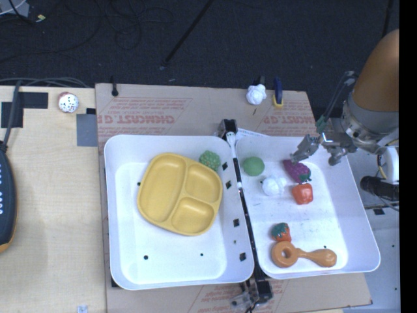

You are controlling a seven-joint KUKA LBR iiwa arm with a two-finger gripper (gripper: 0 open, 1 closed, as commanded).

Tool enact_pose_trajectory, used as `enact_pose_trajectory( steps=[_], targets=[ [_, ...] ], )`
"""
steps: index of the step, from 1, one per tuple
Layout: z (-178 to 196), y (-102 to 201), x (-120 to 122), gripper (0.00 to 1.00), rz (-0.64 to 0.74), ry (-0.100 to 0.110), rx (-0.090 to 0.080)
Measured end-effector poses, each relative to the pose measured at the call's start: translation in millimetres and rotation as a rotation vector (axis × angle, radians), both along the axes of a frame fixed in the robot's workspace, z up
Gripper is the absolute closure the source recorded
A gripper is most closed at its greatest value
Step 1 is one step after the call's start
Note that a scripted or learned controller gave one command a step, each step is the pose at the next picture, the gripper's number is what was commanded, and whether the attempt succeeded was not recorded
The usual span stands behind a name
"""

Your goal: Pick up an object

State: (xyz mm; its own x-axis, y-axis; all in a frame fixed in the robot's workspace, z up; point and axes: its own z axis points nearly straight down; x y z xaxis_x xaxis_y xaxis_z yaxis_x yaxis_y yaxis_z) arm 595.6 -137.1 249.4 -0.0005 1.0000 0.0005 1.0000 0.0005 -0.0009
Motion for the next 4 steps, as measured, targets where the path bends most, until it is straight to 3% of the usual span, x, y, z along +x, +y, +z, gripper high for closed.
enact_pose_trajectory(
  steps=[1, 2, 3, 4],
  targets=[
    [-141, 54, 47, 0.0, 0.004, 0.009, 0.003],
    [-122, 51, 48, 1.0, -0.002, 0.0, 0.001],
    [-58, 123, 23, 1.0, 0.005, -0.003, 0.003],
    [81, 128, -18, 1.0, 0.001, -0.01, 0.001]
  ],
)
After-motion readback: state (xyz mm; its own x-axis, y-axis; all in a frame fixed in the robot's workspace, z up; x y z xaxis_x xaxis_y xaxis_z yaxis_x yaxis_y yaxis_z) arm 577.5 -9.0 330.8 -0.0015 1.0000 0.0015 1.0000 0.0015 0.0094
